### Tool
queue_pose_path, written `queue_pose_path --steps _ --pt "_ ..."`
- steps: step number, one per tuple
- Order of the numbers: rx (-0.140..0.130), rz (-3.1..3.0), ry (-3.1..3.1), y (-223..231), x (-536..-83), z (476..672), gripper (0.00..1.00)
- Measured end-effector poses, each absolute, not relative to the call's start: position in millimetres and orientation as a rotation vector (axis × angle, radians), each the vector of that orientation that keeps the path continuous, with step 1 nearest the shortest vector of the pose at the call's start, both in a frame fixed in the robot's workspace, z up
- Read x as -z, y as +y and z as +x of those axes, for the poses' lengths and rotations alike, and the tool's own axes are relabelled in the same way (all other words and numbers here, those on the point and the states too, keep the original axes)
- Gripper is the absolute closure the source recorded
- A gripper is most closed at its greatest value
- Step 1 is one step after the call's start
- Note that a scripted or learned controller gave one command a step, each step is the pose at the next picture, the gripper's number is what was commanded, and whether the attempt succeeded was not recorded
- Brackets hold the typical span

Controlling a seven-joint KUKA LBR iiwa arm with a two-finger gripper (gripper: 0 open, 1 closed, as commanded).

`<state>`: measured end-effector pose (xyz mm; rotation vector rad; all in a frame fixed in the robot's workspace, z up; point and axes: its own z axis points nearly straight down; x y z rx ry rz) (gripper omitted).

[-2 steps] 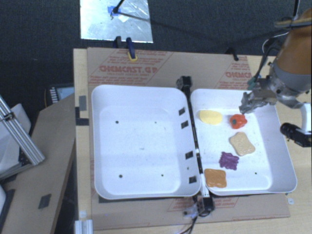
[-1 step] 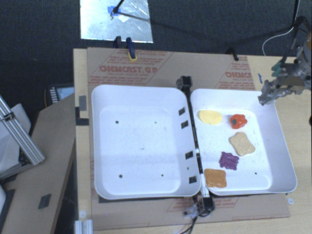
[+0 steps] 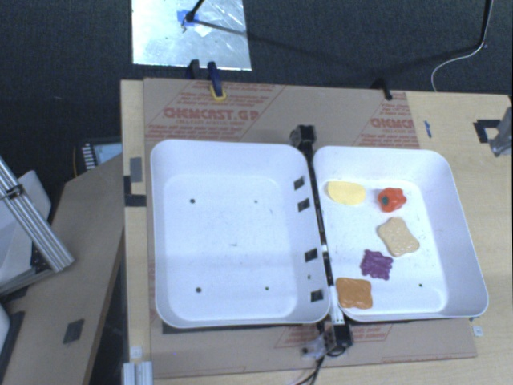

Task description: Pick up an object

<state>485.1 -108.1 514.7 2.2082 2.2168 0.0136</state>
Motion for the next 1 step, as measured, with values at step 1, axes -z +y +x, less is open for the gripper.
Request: queue_pose_path --steps 1 --pt "-0.007 2.209 2.229 -52.3 -536.6 486.8 1.00"
